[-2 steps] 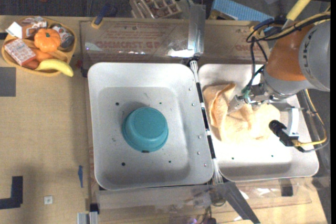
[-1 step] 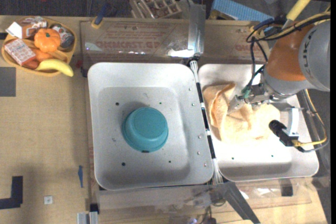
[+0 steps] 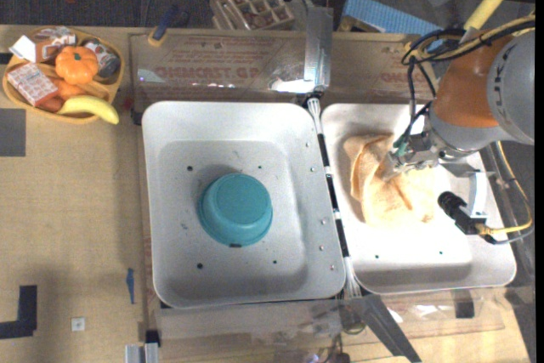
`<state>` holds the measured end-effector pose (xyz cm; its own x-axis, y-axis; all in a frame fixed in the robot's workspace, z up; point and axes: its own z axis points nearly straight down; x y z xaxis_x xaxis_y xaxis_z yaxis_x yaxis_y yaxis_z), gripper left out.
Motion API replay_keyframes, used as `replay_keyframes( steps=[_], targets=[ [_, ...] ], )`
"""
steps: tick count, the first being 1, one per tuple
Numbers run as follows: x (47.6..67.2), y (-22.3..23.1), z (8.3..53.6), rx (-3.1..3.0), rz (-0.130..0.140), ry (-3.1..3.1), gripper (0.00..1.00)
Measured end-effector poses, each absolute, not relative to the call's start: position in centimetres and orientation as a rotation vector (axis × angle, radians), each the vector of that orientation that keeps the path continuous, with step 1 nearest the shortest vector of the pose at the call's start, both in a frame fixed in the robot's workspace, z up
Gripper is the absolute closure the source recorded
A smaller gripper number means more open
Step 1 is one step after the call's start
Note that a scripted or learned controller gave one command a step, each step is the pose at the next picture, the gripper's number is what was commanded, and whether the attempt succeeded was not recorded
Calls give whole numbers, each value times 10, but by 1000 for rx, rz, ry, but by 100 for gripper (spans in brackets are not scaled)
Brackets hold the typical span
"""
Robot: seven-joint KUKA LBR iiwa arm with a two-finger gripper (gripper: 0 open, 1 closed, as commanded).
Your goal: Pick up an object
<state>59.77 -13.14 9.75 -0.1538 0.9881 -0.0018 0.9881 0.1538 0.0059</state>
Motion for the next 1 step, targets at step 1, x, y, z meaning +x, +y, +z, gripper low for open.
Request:
replay_keyframes(
  steps=[1],
  targets=[
    [615,-76,182,1664,-3,2667,100]
  ],
)
